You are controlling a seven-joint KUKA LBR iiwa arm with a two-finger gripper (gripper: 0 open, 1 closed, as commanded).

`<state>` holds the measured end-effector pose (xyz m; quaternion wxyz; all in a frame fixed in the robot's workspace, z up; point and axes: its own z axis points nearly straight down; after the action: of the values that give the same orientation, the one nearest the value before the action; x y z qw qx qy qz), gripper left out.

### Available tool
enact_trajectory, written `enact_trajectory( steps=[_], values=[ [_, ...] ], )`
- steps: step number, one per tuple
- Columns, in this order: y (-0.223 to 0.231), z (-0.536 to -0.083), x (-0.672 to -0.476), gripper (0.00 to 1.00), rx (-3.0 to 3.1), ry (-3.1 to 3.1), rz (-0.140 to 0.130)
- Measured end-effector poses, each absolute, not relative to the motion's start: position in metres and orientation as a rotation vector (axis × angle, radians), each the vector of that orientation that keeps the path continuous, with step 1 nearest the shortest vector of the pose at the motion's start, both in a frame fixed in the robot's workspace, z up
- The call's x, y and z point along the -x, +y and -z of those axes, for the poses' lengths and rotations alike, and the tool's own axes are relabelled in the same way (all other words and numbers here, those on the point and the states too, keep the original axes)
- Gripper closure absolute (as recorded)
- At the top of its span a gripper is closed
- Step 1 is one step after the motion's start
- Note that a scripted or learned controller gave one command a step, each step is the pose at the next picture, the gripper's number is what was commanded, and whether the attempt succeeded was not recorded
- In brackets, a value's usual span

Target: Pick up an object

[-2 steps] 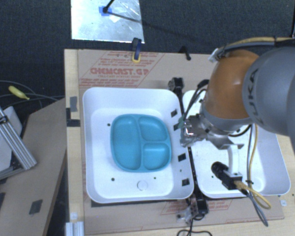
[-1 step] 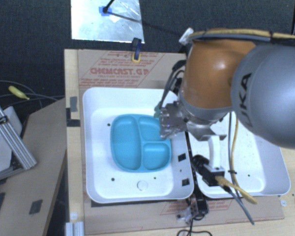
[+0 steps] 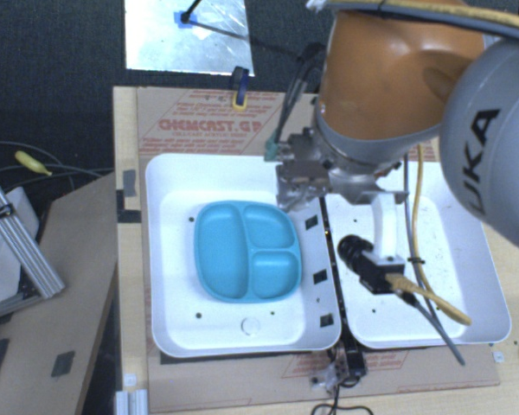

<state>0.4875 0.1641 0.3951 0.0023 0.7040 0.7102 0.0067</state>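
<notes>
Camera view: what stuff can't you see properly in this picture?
- The tool: the arm's big orange band hangs over it, so whether it is open or shut cannot be told.
- Right bin: the arm hides its back part.
- Left bin: whatever lies under the blue divided plate is hidden.
- Small round thing at the left bin's front: too small to identify.
- Cardboard lettering: blurred, hard to read.

The divided plate (image 3: 246, 251) lies in the left bin (image 3: 177, 318). The right bin (image 3: 476, 305) sits just beside it. The gripper (image 3: 296, 190) hangs over the plate's far right edge.
</notes>
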Motion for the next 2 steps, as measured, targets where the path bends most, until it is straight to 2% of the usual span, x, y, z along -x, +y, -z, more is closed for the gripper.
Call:
enact_trajectory(
  steps=[1, 2],
  values=[
    [0.127, -0.516, -0.487, 1.00, -2.212, 2.219, -0.023],
    [0.137, -0.443, -0.486, 1.00, -2.221, 2.225, 0.005]
  ],
)
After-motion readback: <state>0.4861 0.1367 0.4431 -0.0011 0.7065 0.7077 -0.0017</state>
